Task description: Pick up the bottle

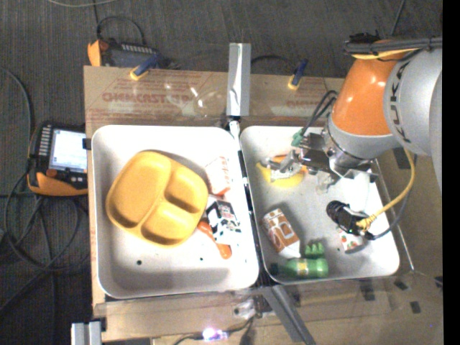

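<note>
One green bottle [302, 267] lies well below the end effector [287, 162].

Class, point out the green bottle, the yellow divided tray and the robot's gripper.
green bottle [302, 267], camera view, mid-body.
yellow divided tray [157, 196], camera view, centre ridge.
gripper [287, 162], camera view, between fingertips.

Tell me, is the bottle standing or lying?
Lying. The green bottle rests on its side along the right bin's near wall.

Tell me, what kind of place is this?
Probably a robot lab or test bench. A grey and orange robot arm reaches over two white bins of jumbled items like a green bottle, with loose cables on the floor.
</note>
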`<state>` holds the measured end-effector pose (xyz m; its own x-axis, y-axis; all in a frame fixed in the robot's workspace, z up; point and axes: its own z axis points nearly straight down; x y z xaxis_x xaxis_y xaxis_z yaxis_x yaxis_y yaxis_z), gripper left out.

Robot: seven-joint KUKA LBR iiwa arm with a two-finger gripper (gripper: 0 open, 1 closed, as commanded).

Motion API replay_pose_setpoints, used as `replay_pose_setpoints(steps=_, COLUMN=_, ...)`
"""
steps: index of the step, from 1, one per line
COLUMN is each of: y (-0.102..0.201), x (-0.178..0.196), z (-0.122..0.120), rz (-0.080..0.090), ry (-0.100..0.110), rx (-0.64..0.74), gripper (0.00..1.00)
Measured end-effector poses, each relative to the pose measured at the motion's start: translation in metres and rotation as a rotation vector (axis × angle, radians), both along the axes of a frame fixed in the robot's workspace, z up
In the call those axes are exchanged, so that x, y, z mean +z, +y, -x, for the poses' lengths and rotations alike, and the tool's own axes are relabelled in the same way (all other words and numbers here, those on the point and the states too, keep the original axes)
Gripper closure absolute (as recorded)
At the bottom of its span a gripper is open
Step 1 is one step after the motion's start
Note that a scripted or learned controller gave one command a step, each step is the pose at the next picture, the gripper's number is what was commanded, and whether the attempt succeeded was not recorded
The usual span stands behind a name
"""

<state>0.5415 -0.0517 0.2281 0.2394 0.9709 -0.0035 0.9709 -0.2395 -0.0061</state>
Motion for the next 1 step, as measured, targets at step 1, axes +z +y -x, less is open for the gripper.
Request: replay_pose_setpoints(steps=1, y=0.0056, x=0.076, z=-0.0397, rz=0.001, ry=-0.001, rx=0.075, gripper=0.0)
